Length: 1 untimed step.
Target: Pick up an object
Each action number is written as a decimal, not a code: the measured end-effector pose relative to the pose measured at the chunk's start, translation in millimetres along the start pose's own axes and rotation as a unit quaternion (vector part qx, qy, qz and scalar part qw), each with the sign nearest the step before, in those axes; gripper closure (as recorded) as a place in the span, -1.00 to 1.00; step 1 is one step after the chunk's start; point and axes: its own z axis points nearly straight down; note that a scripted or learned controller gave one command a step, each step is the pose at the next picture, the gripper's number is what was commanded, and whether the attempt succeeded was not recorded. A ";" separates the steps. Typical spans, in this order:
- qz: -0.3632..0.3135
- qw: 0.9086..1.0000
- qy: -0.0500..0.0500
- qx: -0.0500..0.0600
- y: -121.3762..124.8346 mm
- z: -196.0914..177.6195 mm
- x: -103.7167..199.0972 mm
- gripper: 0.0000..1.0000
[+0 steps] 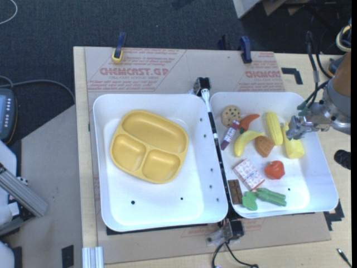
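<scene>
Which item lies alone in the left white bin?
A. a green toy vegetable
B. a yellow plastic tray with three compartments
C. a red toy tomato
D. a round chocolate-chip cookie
B: the yellow plastic tray with three compartments sits by itself in the left white bin, while the toy foods crowd the right white bin.

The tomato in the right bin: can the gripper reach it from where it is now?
Probably yes. The tomato lies apart from its neighbours with nothing over it, and the gripper is above the same bin, near a yellow piece.
</scene>
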 end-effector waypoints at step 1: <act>0.000 1.000 0.001 0.001 0.9 -9.1 -0.1 1.00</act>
